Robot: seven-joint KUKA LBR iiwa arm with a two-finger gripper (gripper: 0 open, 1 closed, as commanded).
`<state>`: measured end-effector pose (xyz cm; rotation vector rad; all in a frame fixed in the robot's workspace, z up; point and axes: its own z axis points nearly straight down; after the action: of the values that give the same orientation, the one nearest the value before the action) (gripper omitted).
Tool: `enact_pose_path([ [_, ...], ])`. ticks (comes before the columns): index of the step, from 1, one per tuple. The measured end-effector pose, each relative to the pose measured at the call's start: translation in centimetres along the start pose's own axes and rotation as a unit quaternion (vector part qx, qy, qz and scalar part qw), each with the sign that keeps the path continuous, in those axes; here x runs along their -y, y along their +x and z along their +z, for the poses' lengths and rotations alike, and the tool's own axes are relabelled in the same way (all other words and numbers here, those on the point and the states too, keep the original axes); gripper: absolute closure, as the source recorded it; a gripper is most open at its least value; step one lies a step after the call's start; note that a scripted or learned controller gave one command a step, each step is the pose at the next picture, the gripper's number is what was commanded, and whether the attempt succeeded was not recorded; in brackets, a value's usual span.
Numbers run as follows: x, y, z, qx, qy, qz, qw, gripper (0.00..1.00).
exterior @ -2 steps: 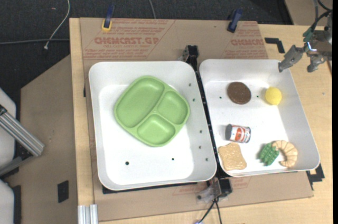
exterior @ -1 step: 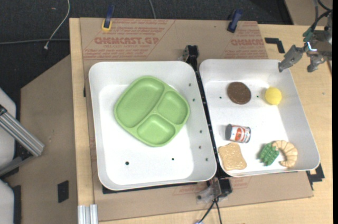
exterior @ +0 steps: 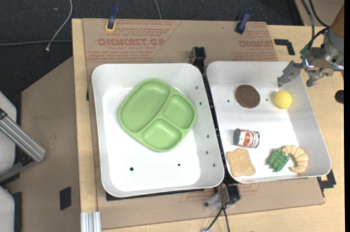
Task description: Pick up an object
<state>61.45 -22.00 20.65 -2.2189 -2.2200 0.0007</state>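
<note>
My gripper [exterior: 299, 76] hangs open over the far right corner of the right bin [exterior: 229, 75], its two grey fingers spread apart with nothing between them. Just below it lies a yellow ball [exterior: 283, 99]. To the ball's left sits a brown round cookie [exterior: 248, 96]. Nearer the front lie a small red and white can [exterior: 248, 139] on its side, a slice of toast [exterior: 240, 162], a green toy piece [exterior: 278, 160] and a tan croissant [exterior: 298, 157].
The left bin [exterior: 109, 165] holds a green divided plate [exterior: 157, 114]. Black clamps sit between the bins at the back [exterior: 197, 54] and front [exterior: 224, 195]. Blue clips [exterior: 112, 16] hold the cardboard at the far edge.
</note>
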Motion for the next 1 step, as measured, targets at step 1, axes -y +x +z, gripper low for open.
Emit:
enact_pose_path([
  [1,0.25,0.4,6.25,0.0,0.002,0.0,1.0,0.0],
])
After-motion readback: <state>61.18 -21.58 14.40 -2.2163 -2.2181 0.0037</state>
